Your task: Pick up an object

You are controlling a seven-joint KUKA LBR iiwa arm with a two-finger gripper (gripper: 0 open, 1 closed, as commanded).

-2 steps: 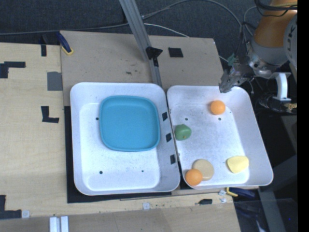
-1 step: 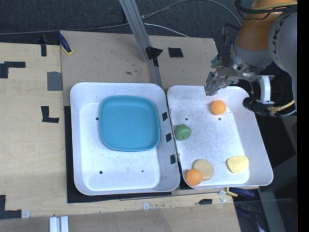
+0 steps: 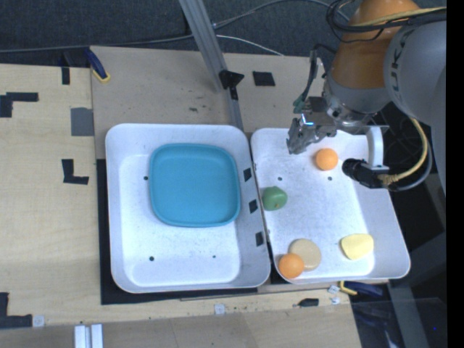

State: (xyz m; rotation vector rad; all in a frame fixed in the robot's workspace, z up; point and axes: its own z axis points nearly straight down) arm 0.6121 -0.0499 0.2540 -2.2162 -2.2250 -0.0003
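Arm: grey KUKA iiwa with an orange band, entering from the upper right of the frame, wrist angled down and to the left over the upper part of the right bin [image 3: 377, 216]. Gripper [image 3: 297, 145]: fingers point down near the bin's upper left corner; whether they are apart or together cannot be told, and nothing is visible between them. Right bin contents, five items: one orange ball [image 3: 326, 159] just right of the gripper, apart from it; one green round object [image 3: 274, 198] at the left wall; one second orange ball [image 3: 291, 265] at the lower left, touching one beige disc-like piece [image 3: 307, 253]; one yellow piece [image 3: 357, 246] at the lower right. Left bin [image 3: 123, 216]: one blue square plate [image 3: 194, 184].
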